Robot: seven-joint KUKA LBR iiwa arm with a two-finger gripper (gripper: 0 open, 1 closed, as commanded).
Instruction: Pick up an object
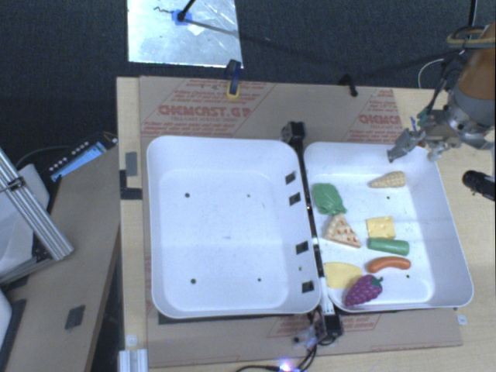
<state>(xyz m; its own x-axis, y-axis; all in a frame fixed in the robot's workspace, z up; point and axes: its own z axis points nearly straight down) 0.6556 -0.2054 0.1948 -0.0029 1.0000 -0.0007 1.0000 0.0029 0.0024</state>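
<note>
Gripper (416, 147): mine, hanging above the far right corner of the right bin (452, 231); two fingers point down with a gap between them, released, nothing in that gap.
Arm: I come in from the right, grey, above the bin's far rim.
Nearest thing: corn cob (387, 180), pale yellow, lying on its side on the bin floor, just below and a little left of my fingertips, apart from them.
How the corn should handle: I judge it a light, stiff plastic toy, smooth and rounded, likely to roll or squirt out if I pinch near the tapered end; best taken across the thick middle, fingers set square to its long axis.
Next out: cheese block (380, 227) and green pepper (387, 246), close together; sausage (388, 264) just below them.
Toward the divider: leafy green (328, 199), pizza slice (342, 232), yellow piece (341, 273), grape bunch (363, 290) at the near edge.
Left bin (167, 223): white, beside the right one, touching along the middle clips.
Task state: nothing lifted yet; I reckon the corn is the easiest reach from where I hang.
</note>
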